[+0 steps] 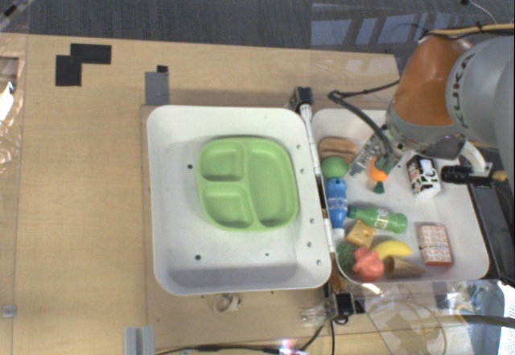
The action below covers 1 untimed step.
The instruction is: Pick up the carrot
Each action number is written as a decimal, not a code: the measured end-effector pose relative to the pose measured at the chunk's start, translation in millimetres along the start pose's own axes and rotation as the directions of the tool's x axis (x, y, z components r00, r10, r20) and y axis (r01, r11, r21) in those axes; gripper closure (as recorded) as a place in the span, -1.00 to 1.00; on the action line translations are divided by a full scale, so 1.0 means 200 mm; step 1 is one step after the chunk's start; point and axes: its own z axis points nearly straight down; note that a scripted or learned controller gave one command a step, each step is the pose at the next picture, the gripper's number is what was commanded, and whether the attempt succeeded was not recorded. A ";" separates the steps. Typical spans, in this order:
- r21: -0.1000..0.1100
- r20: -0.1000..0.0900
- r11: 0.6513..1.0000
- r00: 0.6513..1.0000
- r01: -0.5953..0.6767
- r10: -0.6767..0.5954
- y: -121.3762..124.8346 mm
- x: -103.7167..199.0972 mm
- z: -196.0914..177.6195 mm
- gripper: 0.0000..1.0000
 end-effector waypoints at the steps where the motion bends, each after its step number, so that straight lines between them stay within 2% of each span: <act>1: -0.005 0.011 1.000 1.000 0.009 -0.009 0.02 -0.01 -0.07 1.00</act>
